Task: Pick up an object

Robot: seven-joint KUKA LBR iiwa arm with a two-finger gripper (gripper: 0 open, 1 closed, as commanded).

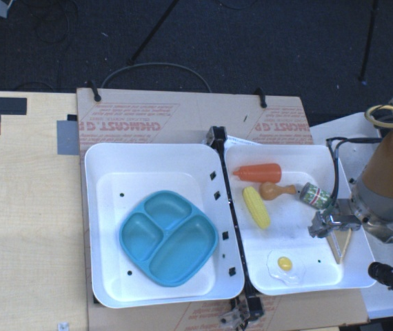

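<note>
The right bin (320,278) holds several toy foods. An orange carrot (257,172) lies at the back, with a yellow corn cob (256,206) in front of it. Beside the corn is a small brown pear-shaped piece (276,191). A green-and-white little bottle (314,196) lies near the bin's right wall, and a fried egg (284,264) rests at the front. My gripper (325,224) hangs low over the bin's right side, just in front of the bottle and apart from the egg. Nothing is seen held in it.
The left bin (107,185) carries a blue divided plate (168,237). A black divider (227,212) runs between the bins. Cardboard (183,119) lies under both. The grey arm with its orange band (386,161) comes in from the right, with black cables (338,164) looping by the right bin's wall.
</note>
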